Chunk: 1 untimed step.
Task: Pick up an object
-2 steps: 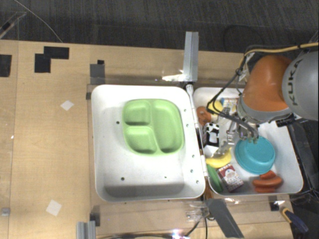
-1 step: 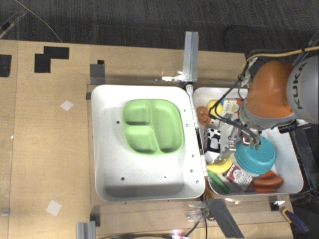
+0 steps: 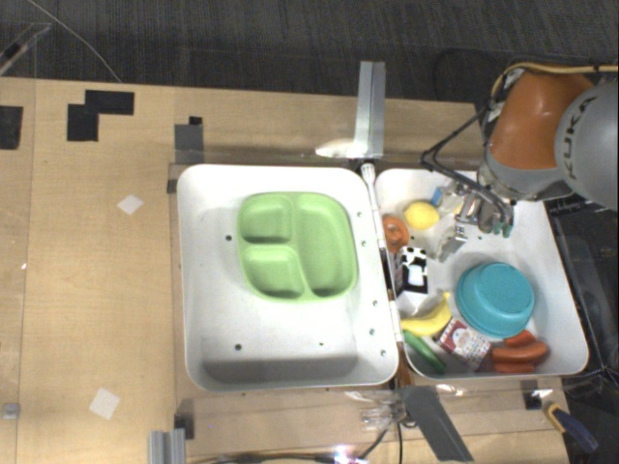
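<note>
My gripper [image 3: 458, 236] hangs over the upper part of the right bin [image 3: 566, 288], below the arm's orange band. A yellow ball [image 3: 421, 215] lies just to its left and a teal bowl [image 3: 494, 298] sits just below and to its right. An orange object [image 3: 394, 230] and a black-and-white item [image 3: 414, 267] lie along the bin's left wall. A banana [image 3: 428, 315], a red-and-white packet [image 3: 462, 341], a green item [image 3: 426, 354] and a red sausage [image 3: 519, 353] crowd the near end. I see nothing held in the gripper.
The left bin [image 3: 208, 336] holds a green divided plate [image 3: 295, 245] near its middle. A metal post [image 3: 370, 104] stands behind the divider between the bins. The wooden bench stretches away to the left.
</note>
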Each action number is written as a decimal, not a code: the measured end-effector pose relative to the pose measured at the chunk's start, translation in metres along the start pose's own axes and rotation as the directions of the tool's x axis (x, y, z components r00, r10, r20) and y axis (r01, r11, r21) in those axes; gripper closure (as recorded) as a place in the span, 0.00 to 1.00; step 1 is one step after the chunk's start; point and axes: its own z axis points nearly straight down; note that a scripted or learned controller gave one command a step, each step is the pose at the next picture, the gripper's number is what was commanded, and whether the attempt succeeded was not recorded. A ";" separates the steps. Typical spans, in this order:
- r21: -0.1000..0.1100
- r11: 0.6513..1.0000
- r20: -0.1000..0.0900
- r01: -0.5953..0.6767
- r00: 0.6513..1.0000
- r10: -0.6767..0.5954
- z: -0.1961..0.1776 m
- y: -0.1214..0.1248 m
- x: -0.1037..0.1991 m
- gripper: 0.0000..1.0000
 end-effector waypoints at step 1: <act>0.001 0.997 0.033 -0.076 0.997 0.076 -0.071 -0.041 0.005 0.00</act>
